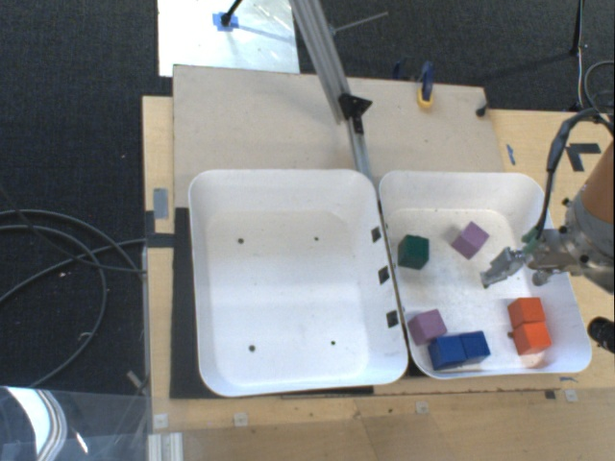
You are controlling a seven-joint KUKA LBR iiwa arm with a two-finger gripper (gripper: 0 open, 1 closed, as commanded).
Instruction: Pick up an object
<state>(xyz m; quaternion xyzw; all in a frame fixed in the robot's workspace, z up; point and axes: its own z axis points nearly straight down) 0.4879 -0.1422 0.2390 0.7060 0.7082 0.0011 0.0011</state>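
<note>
Dark carpet round my table (288,104), two white bins, right bin (480,192) with green cube (413,252), purple cubes, blue block (458,350), orange block (528,325), gripper (500,269) hovering mid-bin, its grip I cannot tell.

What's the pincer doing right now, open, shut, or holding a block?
Pincer: over the right bin, in the bare patch between the purple block and the orange blocks; nothing seen between its tips. Open or shut cannot be told.

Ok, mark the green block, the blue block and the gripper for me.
green block (414,252), camera view, middle of its top face
blue block (458,350), camera view, centre of its top
gripper (499,271), camera view, at its fingertips
</note>
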